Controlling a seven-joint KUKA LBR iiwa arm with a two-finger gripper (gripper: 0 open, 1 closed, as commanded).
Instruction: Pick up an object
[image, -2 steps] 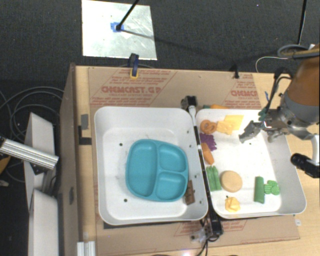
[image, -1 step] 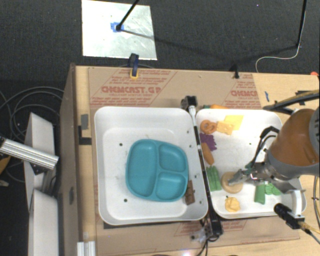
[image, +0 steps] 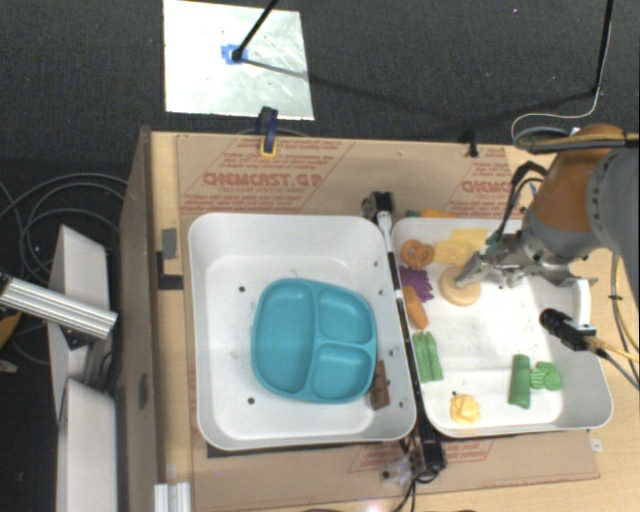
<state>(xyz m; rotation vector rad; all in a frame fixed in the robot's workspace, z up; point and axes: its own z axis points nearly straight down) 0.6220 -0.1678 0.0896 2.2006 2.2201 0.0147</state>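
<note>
- Overhead, the grey arm (image: 585, 205) reaches in from the right over the right bin (image: 590, 395), its gripper (image: 478, 272) low beside a round tan piece (image: 460, 291) near the bin's upper left.
- Whether the claw is released or clenched cannot be told; its tip merges with the tan piece and the yellow item (image: 462, 243) behind it.
- Judged from the pose, the step in hand is the descent or closing on a target, most likely the tan piece; nothing is plainly seen in its grip.
- A next move would call for a firm closure and a straight lift clear of the bin wall.
- Other candidates lie in the same bin: a green piece (image: 427, 356) by the left wall, a second green piece (image: 521, 381) and a small yellow item (image: 463, 407) toward the front, a purple item (image: 420, 287) and an orange one (image: 416, 254) along the divider.
- A blue divided plate (image: 313, 340) sits in the left bin (image: 225, 240), well apart from the gripper.
- Small items are too blurred to name with confidence.
</note>
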